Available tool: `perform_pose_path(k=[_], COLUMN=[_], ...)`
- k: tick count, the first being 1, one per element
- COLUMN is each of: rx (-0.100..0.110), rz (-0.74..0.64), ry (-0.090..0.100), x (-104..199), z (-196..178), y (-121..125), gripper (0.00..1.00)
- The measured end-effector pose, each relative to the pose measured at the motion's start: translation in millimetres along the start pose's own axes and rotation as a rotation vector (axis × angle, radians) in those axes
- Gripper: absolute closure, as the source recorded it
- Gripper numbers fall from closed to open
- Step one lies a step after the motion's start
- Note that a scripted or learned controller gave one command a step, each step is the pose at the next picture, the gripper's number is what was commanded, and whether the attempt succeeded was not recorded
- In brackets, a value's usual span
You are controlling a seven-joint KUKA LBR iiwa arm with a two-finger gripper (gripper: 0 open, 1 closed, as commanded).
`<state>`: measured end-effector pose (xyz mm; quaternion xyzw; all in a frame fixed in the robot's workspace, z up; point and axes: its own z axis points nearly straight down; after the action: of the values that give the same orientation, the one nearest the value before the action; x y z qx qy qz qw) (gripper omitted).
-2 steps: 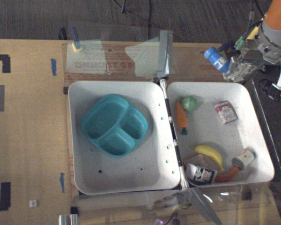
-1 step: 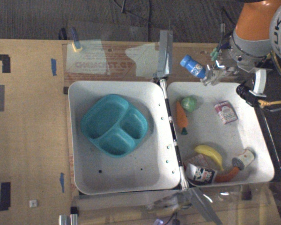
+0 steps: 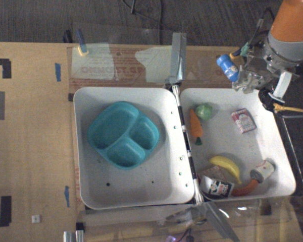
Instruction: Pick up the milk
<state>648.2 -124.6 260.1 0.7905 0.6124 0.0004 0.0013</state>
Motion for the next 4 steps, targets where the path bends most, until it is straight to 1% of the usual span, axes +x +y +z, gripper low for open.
perform_pose_path(k=[1,2,3,4], rx=[0.001,0.003,0.007,0.003], rz=[0.335,0.665,0.894,1.112], ry=[0.0,-0.001,-0.002,0.0], x=[33,20,5,8], z=[-16,-14,-24,-26], y=[5,14,-4,0], gripper=[1.0,1.0,1.0,1.0])
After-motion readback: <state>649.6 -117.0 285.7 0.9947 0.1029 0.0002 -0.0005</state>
